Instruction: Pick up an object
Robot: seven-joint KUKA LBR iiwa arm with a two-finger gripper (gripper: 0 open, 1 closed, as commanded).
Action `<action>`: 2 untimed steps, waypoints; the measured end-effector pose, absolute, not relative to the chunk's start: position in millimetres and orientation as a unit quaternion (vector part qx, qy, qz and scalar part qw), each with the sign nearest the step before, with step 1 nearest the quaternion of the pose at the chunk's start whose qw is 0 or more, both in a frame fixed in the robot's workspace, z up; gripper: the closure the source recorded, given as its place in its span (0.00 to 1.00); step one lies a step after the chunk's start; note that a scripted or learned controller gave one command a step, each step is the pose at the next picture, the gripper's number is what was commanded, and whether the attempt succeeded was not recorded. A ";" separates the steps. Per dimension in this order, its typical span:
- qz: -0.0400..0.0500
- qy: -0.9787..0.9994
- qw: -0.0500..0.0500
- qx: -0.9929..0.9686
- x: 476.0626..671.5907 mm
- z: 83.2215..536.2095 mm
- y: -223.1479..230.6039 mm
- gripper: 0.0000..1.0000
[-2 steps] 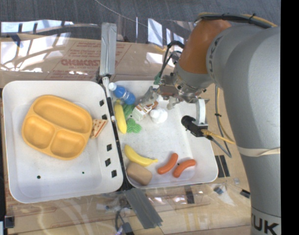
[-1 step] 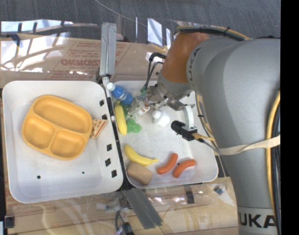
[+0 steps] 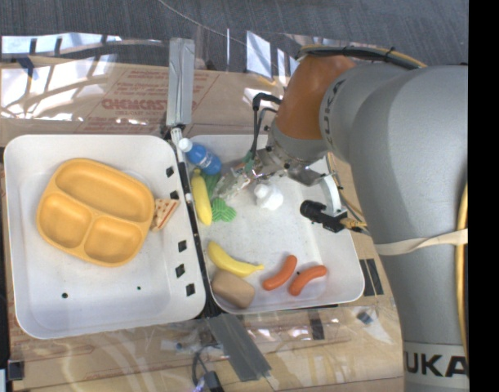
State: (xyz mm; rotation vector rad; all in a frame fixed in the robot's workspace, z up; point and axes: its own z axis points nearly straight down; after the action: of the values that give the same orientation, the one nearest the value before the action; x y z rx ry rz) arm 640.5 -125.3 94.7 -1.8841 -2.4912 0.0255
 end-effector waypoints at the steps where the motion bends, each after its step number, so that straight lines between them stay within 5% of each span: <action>1: 0.014 -0.784 0.010 -0.621 649.2 94.4 -122.4 0.00; 2: 0.016 -0.807 0.011 -0.591 647.8 93.8 -116.4 0.00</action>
State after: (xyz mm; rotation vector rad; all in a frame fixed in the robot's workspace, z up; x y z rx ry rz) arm 647.8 -116.4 93.8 -1.8419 -2.5162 0.0511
